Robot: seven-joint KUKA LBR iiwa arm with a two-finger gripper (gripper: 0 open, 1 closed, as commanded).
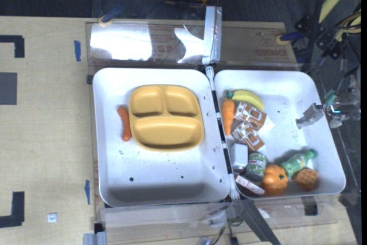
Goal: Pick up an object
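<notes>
At the near edge of the right bin (287, 80) a cluster of toy food lies packed together: a glossy round orange pumpkin (275, 178) with a dark stem, a brown waffle-textured lump (305, 178) just right of it, a green bottle-shaped piece (298, 162) slanting behind both, and a small dark can with a green label (256, 162) to the pumpkin's left. A flat white-and-red packet (248, 185) sits at the very near-left corner, touching the bin wall.

Farther back in the same bin, a brown-and-white patterned wrapper (250, 122) lies flat, with a smooth tapered orange carrot (227, 116) along its left side and a curved yellow banana (249, 98) just beyond it.

The gripper (311, 115) hangs over the bin's right side, metallic grey, above bare white floor; whether its fingers are parted or closed cannot be told. The toy cluster lies nearer and slightly left of it, the wrapper to its left, all apart from it.

In the left bin (109, 123) rests a matte mustard-yellow divided plate (166, 117) with three rounded compartments, and a slim orange sausage shape (124, 123) just beside its left rim.
</notes>
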